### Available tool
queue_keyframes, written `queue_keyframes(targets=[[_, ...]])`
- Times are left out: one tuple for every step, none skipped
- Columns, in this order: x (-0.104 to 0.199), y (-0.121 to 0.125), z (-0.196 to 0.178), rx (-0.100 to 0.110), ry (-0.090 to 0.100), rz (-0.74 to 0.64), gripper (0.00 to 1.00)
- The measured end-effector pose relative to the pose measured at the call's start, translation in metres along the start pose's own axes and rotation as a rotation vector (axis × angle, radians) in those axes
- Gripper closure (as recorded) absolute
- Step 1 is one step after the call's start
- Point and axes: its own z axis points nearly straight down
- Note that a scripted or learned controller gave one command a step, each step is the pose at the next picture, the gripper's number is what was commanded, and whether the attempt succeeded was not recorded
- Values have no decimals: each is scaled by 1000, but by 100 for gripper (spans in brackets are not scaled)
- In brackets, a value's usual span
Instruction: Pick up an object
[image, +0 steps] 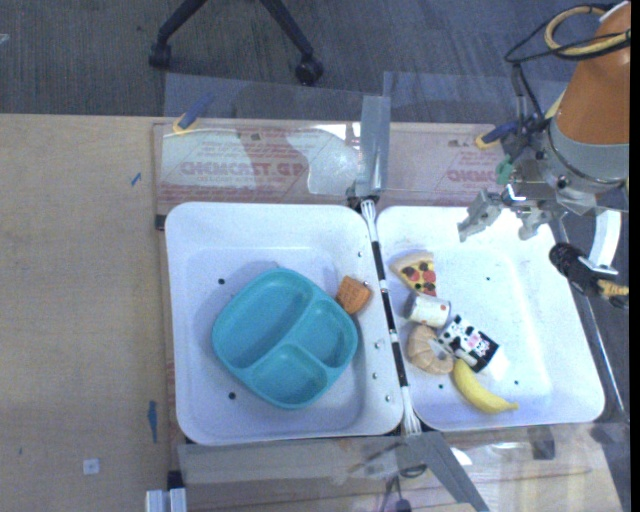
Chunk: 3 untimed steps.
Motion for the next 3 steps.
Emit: queue_keyframes(targets=[[4, -66, 120, -2, 0, 4, 0], [-22, -88, 191, -13, 0, 2, 0], [-22, -87, 183, -16, 0, 4, 100]])
